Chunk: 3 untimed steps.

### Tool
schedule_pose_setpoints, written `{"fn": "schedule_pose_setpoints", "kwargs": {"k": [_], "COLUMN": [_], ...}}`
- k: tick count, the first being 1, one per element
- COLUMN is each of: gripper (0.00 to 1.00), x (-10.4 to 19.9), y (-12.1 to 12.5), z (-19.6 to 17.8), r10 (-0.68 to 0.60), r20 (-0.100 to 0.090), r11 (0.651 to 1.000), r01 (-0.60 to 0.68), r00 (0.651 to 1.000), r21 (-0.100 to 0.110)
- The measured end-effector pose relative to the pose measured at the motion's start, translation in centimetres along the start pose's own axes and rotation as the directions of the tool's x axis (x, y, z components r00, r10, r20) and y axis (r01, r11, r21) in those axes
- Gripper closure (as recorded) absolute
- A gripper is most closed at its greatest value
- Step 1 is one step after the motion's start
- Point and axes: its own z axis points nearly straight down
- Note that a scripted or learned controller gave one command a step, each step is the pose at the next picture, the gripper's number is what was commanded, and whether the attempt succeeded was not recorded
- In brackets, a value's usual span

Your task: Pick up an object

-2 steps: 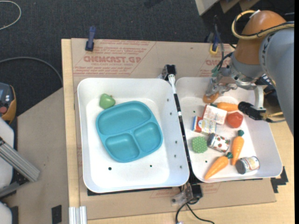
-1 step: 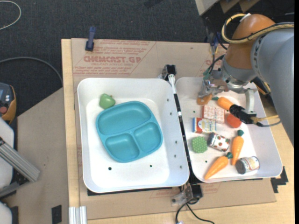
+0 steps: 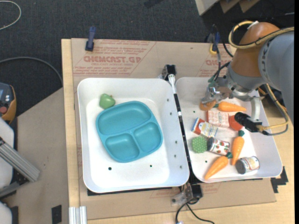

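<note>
Holding carrots (image 3: 228,107): right bin (image 3: 268,164)

Left white bin (image 3: 88,139): open floor along the near edge and the left wall. The teal three-compartment plastic tray (image 3: 129,130) took up the middle, with a small green pepper-shaped toy (image 3: 107,101) touching its far-left corner.

Right white bin (image 3: 270,164): crowded. The grey arm with the orange band (image 3: 254,50) hung over the far end, blocking approach from above there. Below it lay an orange toy carrot (image 3: 229,107), a red-and-white carton (image 3: 217,118), a green knobbly ball (image 3: 200,144), two more carrots (image 3: 238,147) (image 3: 217,167) and a small tin can (image 3: 247,164), most touching or just beside each other. Bare floor remained along the far-left corner and the right wall.
</note>
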Motion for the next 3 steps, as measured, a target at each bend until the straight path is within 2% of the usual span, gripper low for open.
{"fn": "schedule_pose_setpoints", "kwargs": {"k": [1, 2, 3], "gripper": [1.00, 1.00, 1.00], "x": [0.0, -0.4, 3.7], "y": [0.3, -5.2, -11.3], "z": [-1.3, 0.6, -9.6], "r10": [-0.001, 0.001, -0.004], "r20": [0.002, -0.002, -0.005], "r11": [1.000, 1.000, 1.000], "r01": [0.001, -0.001, 0.005], "r00": [1.000, 1.000, 1.000], "r21": [-0.009, 0.023, 0.031]}}
